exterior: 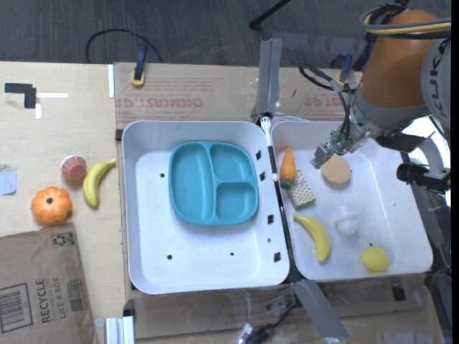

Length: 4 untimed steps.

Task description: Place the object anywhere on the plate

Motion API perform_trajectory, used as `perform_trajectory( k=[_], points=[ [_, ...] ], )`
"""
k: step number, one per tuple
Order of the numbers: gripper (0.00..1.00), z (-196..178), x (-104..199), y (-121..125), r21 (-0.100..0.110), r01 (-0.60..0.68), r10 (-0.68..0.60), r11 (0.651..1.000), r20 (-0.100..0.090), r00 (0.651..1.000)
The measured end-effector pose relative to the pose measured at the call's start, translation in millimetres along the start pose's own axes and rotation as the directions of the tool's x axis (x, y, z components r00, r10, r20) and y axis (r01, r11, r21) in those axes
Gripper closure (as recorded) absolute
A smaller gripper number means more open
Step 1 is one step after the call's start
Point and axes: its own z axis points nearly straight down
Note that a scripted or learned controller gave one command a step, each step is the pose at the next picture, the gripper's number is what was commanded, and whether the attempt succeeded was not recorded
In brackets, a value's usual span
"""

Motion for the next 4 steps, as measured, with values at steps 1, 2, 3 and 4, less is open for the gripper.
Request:
perform_trajectory(
  k=[1,2,3,4],
  points=[
    [1.0,-8.3,30.5,91.0,0.0,0.059,-0.059,0.998,-0.001,0.998],
    [1.0,60.1,93.1,142.7,0.001,0.017,-0.017,1.0,-0.001,1.0],
    [1.0,35.9,34.5,113.3,-0.002,0.331,-0.331,0.944,0.002,0.944],
    [1.0,17.4,116.6,110.3,-0.001,0.485,-0.485,0.875,-0.001,0.875]
  ],
)
